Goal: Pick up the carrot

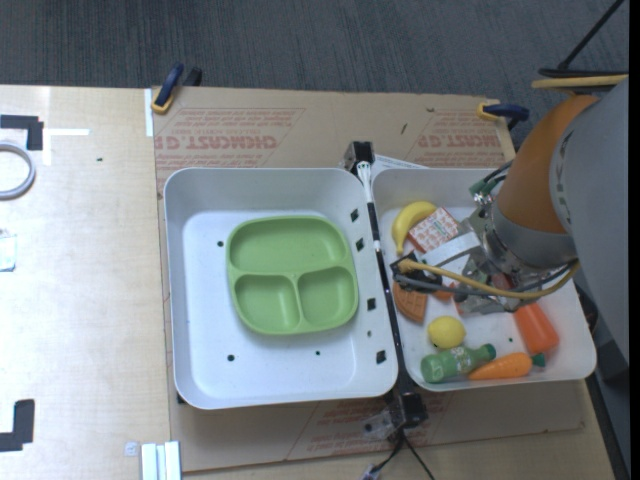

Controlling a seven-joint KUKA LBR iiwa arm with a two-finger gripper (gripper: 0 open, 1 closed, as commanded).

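A green divided plate is set in the left bin. In the right bin are seen a banana, a lemon and a green bottle — close together — over cardboard on the counter.

I work in a robotics lab, not a home. My two white bins sit on a cardboard sheet printed with lettering, held by blue clamps at its far edge. Left of the cardboard runs a pale bench with black brackets. Beyond the cardboard lies grey carpet.
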